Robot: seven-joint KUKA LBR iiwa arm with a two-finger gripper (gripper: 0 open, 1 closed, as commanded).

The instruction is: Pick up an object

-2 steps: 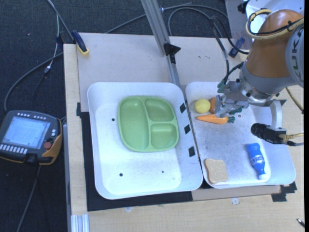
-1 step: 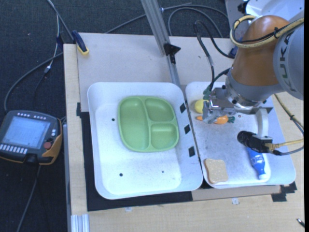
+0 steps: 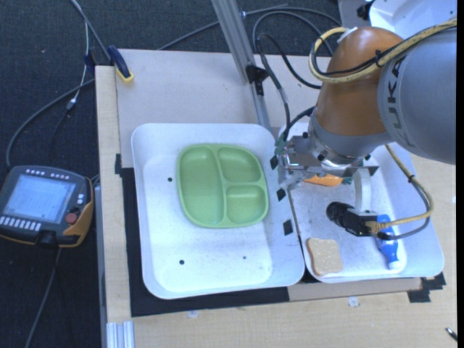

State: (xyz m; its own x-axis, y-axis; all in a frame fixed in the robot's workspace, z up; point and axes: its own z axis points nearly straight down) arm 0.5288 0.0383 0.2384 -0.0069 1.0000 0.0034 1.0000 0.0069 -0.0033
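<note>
Gripper is seen low over the far part of the right bin, close to the wall shared with the left bin. It is largely covered from above by the orange band of the grey arm. Whether it is spread or pressed together cannot be told from this angle, and no hold on anything can be made out.

Now from the near edge. A tan square, sponge-like, is found lying flat in the near left corner of the right bin, just beside the dividing wall. To its right, a blue object is seen near the bin's front rim, well apart from the tan square; its shape is too small to be read.

Further back, an orange piece is spotted on the bin floor, peeking out right beneath the gripper. Whether it is touched cannot be judged.

Across the wall, a green plate with three compartments is set flat in the middle of the left bin, turned slightly askew to the bin's sides.

Beyond both bins, bare worktop is shown. At its far left corner a small blue and yellow tool is laid along the edge, and a slanted aluminium post is seen rising at the far side. Off the worktop to the left, a pendant with a lit screen is seen on the dark floor, a cable trailing away from it.
</note>
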